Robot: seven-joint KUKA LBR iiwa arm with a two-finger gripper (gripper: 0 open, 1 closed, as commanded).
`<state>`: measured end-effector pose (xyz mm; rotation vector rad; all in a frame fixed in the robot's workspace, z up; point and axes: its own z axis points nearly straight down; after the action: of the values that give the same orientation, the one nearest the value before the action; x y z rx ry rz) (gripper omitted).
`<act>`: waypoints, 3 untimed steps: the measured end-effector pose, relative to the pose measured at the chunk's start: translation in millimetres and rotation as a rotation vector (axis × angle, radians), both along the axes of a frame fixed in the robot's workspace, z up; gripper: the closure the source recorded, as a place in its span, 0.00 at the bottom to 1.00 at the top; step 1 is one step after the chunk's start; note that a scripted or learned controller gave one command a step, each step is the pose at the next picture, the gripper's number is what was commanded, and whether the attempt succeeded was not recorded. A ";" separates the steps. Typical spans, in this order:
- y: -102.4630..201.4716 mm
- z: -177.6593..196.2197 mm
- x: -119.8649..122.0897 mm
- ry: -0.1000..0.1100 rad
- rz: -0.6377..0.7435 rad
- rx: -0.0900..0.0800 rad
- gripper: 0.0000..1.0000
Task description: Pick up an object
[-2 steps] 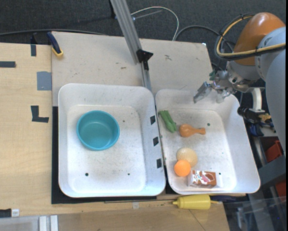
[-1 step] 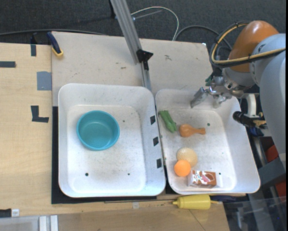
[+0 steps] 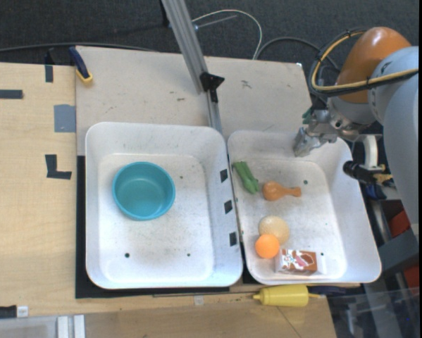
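While my end effector (image 3: 308, 141) hangs over the right bin's (image 3: 351, 210) far corner (finger state I cannot tell), the orange pear-shaped toy (image 3: 280, 191) lies just toward the camera and left, its long axis running left-right.

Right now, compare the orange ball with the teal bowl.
The orange ball is small, solid and round; the teal bowl is much larger, open and hollow. The ball lies in the right bin, touching a pale round object; the bowl sits alone in the left bin. Both rest on bin floors, away from the gripper.
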<state>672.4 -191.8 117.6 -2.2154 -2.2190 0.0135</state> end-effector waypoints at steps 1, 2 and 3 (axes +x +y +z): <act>10.1 55.9 5.8 -0.016 0.002 0.001 1.00; 10.7 87.6 6.8 -0.013 0.001 0.001 1.00; 51.6 85.8 -9.2 -0.009 0.003 0.002 1.00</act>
<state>663.1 -140.2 203.4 -2.2156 -2.2256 0.0009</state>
